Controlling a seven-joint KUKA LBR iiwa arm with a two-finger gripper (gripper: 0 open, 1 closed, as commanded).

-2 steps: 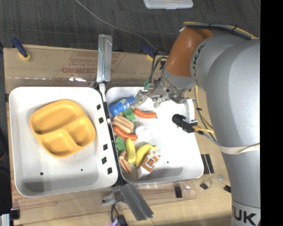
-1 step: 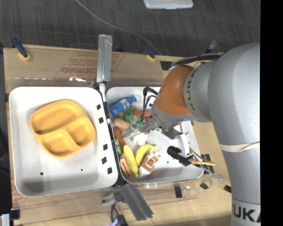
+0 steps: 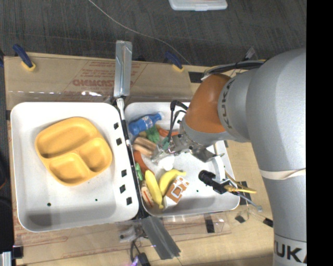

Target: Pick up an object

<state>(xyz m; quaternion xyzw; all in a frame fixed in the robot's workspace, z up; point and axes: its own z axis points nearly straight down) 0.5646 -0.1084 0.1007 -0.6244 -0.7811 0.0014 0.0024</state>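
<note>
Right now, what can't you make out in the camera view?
- Gripper: the arm's wrist covers it, so open, shut or holding is unclear.
- Items under the wrist in the right bin: hidden.
- Toy by the bananas: too small to name.
- White lidded object: cut off by the top edge.

Both bins (image 3: 31, 208) look like smooth white plastic; the yellow tray (image 3: 73, 149) is matt plastic, the bananas (image 3: 161, 184) glossy, the surface (image 3: 62, 72) brown cardboard.
</note>
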